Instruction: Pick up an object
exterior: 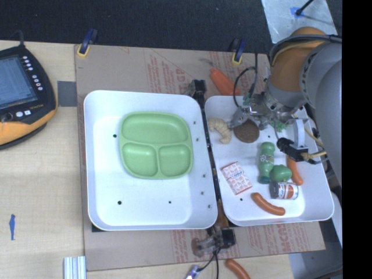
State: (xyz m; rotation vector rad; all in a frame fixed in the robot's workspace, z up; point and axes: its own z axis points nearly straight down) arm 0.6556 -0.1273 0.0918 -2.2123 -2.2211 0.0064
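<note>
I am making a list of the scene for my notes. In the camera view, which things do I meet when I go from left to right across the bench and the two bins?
Teach pendant → green divided plate → beige curved piece → patterned card → green bottle → small can

Light wood bench (40,179); brown cardboard sheet (145,68) laid over its middle, held at far edge by two clamps (87,41); two white bins (104,208) side by side on cardboard; teach pendant (23,97) at left on bare wood; orange carrot-like piece (221,82) on cardboard behind right bin; another orange piece (237,267) at near edge.
</note>
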